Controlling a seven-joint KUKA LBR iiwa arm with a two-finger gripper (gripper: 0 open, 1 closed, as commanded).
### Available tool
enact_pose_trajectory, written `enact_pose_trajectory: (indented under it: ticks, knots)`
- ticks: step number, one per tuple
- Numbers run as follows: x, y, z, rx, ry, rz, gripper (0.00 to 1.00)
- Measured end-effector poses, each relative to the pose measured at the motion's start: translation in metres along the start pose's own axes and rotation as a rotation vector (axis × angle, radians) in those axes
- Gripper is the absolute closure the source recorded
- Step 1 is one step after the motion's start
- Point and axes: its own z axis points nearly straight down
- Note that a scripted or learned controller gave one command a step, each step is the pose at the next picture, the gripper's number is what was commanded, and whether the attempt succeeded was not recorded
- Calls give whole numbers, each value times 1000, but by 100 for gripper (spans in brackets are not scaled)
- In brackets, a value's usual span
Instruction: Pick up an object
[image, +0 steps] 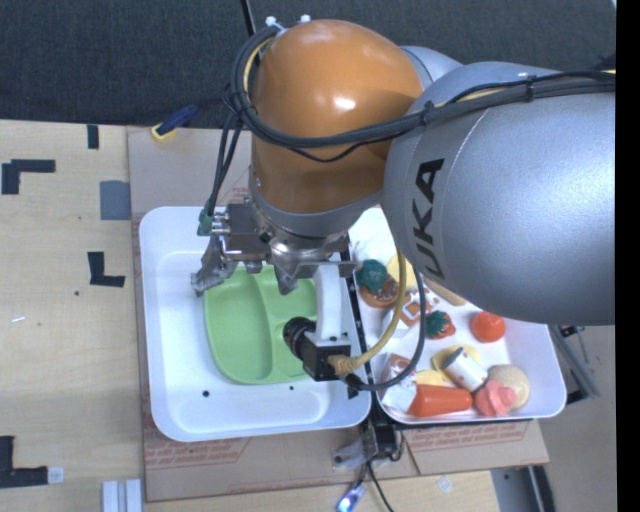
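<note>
Green dish (240, 335), smooth, curved | left white bin (165, 330) | gripper (265, 270) above

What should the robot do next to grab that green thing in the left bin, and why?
Probably lower a little straight down. The end effector hangs over the upper edge of the green plate, which lies flat in the left bin, and nothing shows between its fingers. The toys sit in the right bin, so the plate is the nearest thing. Whether the fingers are open is hard to tell.
</note>
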Motion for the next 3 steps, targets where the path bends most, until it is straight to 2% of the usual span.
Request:
enact_pose_trajectory:
  ticks: [1, 2, 3]
  knots:
    - [1, 45, -182, -22, 8, 5, 0]
    - [1, 44, -185, -6, 0, 3, 100]
    - [-43, -1, -102, 4, -3, 10, 100]
